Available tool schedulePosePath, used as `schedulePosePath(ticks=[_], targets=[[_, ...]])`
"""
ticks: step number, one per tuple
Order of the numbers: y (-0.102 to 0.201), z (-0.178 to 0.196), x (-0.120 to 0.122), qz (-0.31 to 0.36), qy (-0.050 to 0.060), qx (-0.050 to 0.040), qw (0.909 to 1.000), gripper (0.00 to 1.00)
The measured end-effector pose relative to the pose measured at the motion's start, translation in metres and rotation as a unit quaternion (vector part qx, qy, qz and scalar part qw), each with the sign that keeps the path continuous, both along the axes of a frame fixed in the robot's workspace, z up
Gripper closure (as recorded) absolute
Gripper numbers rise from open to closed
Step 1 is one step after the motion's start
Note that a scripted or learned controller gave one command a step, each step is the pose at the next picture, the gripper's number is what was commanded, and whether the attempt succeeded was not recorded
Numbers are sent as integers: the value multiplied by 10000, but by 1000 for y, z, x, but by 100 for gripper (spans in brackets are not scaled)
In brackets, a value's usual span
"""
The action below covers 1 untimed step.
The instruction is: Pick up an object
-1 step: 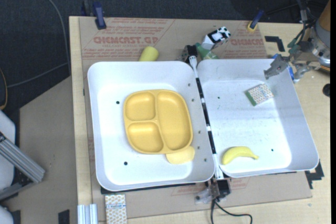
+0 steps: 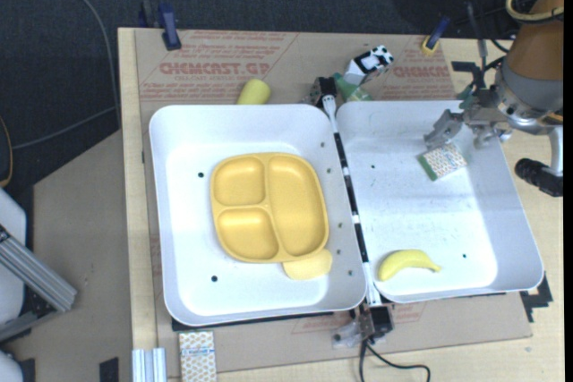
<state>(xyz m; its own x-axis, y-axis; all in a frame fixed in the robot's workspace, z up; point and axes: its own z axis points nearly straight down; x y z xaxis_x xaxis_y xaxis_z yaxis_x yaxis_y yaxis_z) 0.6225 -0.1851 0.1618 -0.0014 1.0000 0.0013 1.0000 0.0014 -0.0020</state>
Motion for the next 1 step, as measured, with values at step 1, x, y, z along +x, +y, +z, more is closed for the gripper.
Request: schedulePosePath(ticks=[1], targets=[[20,-38,15,-1,4,2,10000,0]])
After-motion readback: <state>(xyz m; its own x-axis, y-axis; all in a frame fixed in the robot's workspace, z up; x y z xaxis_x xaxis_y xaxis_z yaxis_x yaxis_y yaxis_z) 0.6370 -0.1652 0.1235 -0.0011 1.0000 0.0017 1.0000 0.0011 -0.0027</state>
